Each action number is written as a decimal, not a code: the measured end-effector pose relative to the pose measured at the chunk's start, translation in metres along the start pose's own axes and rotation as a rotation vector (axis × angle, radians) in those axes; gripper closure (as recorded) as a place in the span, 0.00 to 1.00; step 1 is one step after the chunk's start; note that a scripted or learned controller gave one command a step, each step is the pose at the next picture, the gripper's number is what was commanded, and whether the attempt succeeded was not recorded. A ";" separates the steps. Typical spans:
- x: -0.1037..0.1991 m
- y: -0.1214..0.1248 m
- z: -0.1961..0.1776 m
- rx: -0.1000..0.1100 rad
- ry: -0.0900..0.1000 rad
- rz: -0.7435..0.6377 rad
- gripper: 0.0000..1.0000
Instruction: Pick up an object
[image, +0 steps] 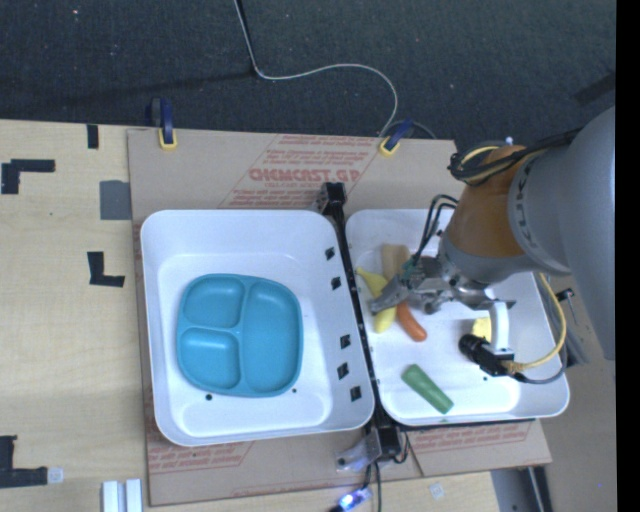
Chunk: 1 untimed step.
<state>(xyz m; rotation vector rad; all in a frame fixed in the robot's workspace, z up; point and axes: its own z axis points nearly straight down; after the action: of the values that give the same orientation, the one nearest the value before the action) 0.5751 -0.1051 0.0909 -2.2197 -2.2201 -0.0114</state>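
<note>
While the claw (392, 293) hangs low with parted fingers, the orange carrot (411, 324) lies just beside it, ungripped.

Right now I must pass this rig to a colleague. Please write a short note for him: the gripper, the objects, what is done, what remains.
Gripper: low in the right bin, over the small pile; open or shut cannot be told from this view.
Objects: yellow piece, orange piece and tan block lie close together by the divider. Green piece lies apart, near the front wall. Blue divided plate sits in the left bin.
Done: no object is seen lifted.
Left: grasp one object and raise it.
</note>
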 end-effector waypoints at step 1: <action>-0.001 -0.003 -0.007 0.008 -0.005 -0.003 1.00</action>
<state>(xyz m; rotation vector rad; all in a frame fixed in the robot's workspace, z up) 0.5718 -0.1059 0.0975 -2.2154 -2.2220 0.0033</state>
